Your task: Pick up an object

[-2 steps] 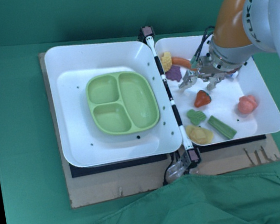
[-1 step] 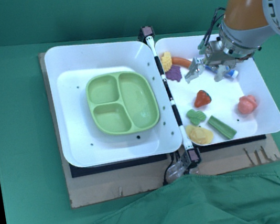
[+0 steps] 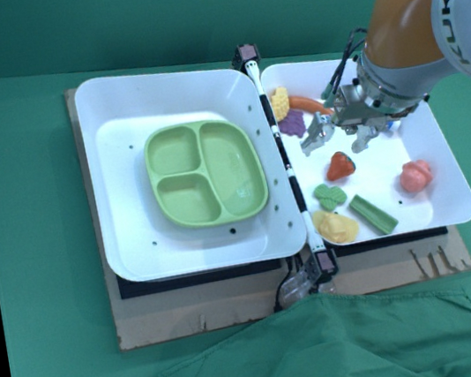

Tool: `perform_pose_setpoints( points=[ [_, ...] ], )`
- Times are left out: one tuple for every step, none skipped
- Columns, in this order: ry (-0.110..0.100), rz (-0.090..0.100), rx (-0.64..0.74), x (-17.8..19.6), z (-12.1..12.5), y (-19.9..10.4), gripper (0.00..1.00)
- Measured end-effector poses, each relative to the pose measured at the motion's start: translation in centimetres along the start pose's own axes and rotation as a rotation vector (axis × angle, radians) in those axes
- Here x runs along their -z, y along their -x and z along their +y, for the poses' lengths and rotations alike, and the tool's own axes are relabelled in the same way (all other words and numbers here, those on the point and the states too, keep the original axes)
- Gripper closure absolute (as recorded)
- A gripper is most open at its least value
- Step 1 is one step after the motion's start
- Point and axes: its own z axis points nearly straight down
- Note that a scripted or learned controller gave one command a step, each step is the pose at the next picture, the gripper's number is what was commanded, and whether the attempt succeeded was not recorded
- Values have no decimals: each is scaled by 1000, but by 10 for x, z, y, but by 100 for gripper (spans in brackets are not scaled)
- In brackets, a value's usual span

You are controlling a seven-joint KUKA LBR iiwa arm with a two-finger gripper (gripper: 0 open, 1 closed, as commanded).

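Observation:
The right bin holds several toy foods: a red strawberry, a pink piece, a green stick, a green leafy piece, a yellow piece, a purple piece, a yellow corn and an orange carrot. My gripper hangs above the bin's middle, just over the strawberry, open with nothing between its fingers.
The left bin bears a light green divided plate. A black divider with clips runs between the bins. Green cloth lies bunched at the front edge.

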Motion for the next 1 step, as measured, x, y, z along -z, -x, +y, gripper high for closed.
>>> perform_pose_setpoints(
  points=[
    [1,-2,-5,0,-10,31,0]
  ],
)
